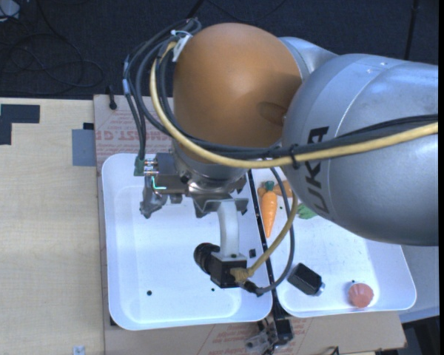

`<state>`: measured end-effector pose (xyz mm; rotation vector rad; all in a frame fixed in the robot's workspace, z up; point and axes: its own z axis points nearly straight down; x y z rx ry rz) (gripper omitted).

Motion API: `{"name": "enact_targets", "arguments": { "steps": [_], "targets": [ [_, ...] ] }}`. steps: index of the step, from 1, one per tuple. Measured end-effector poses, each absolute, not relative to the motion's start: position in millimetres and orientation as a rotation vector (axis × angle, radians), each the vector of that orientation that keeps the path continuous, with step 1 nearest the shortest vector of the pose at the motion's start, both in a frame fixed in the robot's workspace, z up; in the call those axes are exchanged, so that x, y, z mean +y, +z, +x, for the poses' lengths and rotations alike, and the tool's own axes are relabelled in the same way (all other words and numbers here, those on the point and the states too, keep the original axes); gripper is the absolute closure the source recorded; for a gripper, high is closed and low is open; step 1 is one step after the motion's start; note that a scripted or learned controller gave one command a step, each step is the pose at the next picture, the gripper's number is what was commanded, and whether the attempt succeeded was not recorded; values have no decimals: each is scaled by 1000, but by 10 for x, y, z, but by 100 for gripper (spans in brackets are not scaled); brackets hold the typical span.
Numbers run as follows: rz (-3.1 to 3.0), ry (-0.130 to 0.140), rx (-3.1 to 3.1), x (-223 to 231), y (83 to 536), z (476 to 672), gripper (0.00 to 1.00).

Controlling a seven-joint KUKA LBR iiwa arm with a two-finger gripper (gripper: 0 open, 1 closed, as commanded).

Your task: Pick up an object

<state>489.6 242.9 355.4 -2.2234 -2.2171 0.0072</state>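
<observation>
Carrot (268, 207) lies far-left in the right bin (340, 254); black block (305, 278) and perhaps a pink ball (360, 294) sit nearer. Gripper (176, 202) hovers over the left bin (133, 272), opening impossible to tell.

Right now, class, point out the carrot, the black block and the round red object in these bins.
carrot (268, 207): camera view, middle of its orange body.
black block (305, 279): camera view, centre of its top face.
round red object (360, 294): camera view, its centre.
</observation>
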Motion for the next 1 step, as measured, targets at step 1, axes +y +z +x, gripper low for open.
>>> {"name": "enact_targets", "arguments": {
  "steps": [1],
  "targets": [
    [-2224,8,-2218,2411,2084,5975,0]
  ]
}}
